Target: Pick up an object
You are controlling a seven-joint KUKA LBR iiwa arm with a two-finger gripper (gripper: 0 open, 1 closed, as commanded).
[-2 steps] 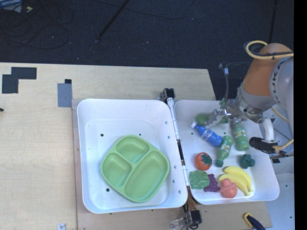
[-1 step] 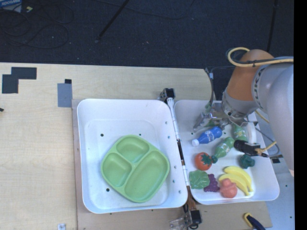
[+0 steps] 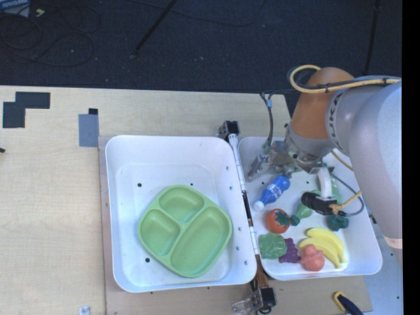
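- Looking down on the tabletop (image 3: 52,209), I see the hand (image 3: 260,165) low over the far left corner of the right-hand bin (image 3: 367,268). I cannot tell whether it is released or clenched.
- A blue bottle (image 3: 274,190) lies tilted in that bin, just beside the hand.
- Closer to the near rim lie a tomato (image 3: 277,220), a green leafy piece (image 3: 272,245), purple grapes (image 3: 289,252), a banana (image 3: 328,243) and a pink fruit (image 3: 313,259).
- The left-hand bin (image 3: 125,156) holds a green divided plate (image 3: 185,230).
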